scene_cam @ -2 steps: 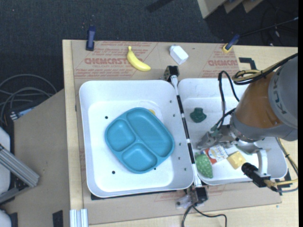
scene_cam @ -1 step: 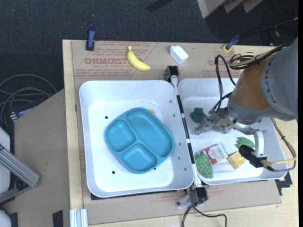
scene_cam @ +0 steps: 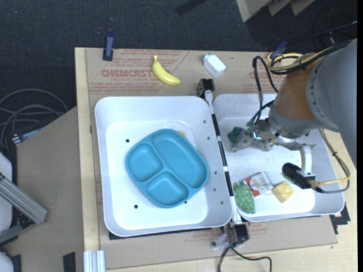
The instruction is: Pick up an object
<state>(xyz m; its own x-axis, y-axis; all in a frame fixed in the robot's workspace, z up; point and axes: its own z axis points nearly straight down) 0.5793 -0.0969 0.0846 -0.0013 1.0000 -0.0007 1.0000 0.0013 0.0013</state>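
My gripper reaches down into the right bin near its left wall, under the grey arm with the orange band. A small dark green object lies right at the gripper's tip, touching or almost touching it; whether it is held is unclear. Nearer the front of the same bin lie a bumpy green item, a red and white packet and a pale yellow block.
The left bin holds a blue divided plate. On the bench behind the bins lie a banana, a white block and a small blue item. Cables from the arm hang over the right bin's right side.
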